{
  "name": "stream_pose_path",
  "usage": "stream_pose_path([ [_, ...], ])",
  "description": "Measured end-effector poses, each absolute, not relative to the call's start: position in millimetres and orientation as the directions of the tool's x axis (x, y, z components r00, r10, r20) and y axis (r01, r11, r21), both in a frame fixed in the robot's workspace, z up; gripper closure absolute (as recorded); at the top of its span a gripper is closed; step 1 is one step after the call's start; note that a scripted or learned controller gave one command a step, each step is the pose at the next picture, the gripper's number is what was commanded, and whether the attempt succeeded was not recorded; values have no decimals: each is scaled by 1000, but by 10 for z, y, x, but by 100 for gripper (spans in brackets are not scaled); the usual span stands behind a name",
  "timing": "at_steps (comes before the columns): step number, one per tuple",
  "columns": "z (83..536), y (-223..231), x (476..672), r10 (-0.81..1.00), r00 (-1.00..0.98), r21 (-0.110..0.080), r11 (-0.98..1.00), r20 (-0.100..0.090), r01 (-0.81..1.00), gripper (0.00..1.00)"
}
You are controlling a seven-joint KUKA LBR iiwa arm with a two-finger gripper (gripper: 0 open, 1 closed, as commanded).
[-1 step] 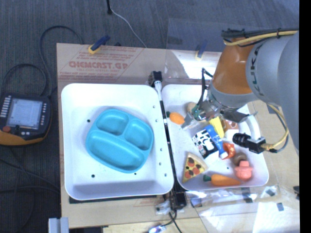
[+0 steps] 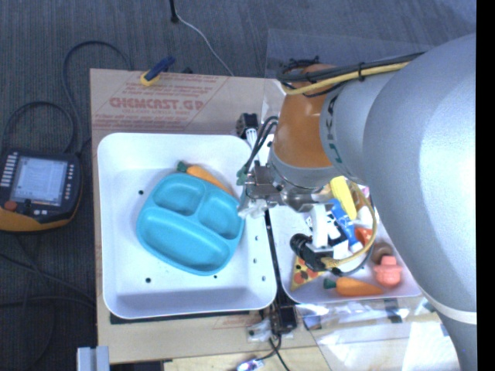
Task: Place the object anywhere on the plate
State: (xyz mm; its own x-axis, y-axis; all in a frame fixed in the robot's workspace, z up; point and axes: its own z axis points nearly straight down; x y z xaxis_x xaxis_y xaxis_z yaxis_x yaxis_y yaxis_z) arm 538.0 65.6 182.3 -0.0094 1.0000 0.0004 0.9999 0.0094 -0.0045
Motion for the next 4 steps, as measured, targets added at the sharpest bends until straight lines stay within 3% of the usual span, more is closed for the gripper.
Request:
stream_pose_path([
  [1,2075,1467,4904,997,76,-4,-76,1,997,100],
  [2,1824,1835,4814,871,491,-5,-491,-8,871,100],
  [3,3303,2248,4846,920,393,4,-393,3,920,100],
  [4,3647,1555,5050,899,438,2,-438,-3,899,100],
])
